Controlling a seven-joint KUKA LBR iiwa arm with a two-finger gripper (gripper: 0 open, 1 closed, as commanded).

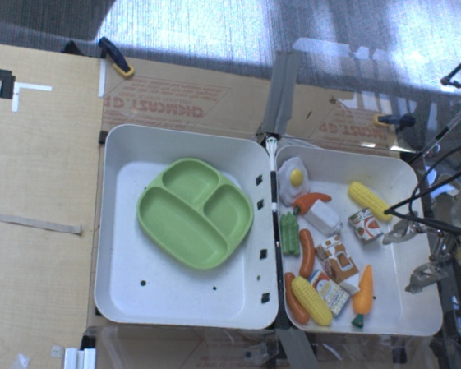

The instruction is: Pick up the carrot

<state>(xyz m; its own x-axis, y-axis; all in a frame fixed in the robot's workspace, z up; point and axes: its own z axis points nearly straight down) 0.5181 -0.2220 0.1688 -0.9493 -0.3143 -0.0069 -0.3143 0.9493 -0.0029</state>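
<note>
The carrot is a small orange cone with a green stub at its near end. It lies in the right bin near the front wall, just right of a small food box. My gripper hovers over the bin's right side, up and to the right of the carrot and apart from it. Its two metal fingers stand spread, with nothing between them. It is open.
Around the carrot lie two corn cobs, a sausage, a red pepper, a fried egg, a green vegetable and small boxes. The left bin holds a green divided plate.
</note>
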